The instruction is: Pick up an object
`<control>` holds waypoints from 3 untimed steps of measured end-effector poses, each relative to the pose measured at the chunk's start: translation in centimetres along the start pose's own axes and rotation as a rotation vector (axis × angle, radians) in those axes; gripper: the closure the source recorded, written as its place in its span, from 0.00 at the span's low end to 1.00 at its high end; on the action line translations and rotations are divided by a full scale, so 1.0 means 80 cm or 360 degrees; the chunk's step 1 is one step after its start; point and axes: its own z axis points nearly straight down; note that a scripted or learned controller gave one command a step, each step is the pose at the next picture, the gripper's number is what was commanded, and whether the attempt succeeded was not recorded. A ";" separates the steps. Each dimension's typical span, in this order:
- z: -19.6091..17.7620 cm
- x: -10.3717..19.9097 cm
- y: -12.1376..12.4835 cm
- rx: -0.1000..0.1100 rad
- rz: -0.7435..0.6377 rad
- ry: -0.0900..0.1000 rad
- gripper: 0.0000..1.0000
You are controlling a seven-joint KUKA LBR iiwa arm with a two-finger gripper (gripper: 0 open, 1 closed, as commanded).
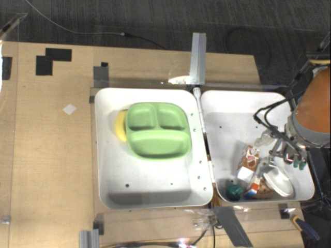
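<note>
From above, the camera view takes in a wooden bench point(46, 154) bearing two shallow white bins side by side. The left bin point(150, 190) holds a green divided plate point(156, 129) with three compartments, lying flat toward the far half of the bin, and a yellow object point(120, 126) pokes out from under the plate's left edge, touching it. The right bin point(227, 112) has its things gathered in the near right corner: a small brown and white packet point(251, 158), a dark green rounded object point(235, 190) just beside the near wall, a small white item with red and blue bits point(249, 185) next to that, and a white shallow dish point(279, 183) lying close to the right wall. The grey arm with its orange band point(315, 107) reaches in from the right, black cables looping beside it, and the gripper point(269, 161) hangs low over this cluster, between the packet and the dish. Whether its fingers are spread or pressed together cannot be told from this angle, and no object shows clearly between them. A metal post point(198, 58) stands at the far side where the two bins meet.
</note>
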 end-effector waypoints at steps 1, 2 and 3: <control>0.075 -0.022 -0.006 0.0002 0.0939 0.0002 0.00; 0.097 -0.018 -0.007 -0.0022 0.0983 -0.0057 0.00; 0.104 -0.010 0.024 -0.0027 0.1142 -0.0113 0.00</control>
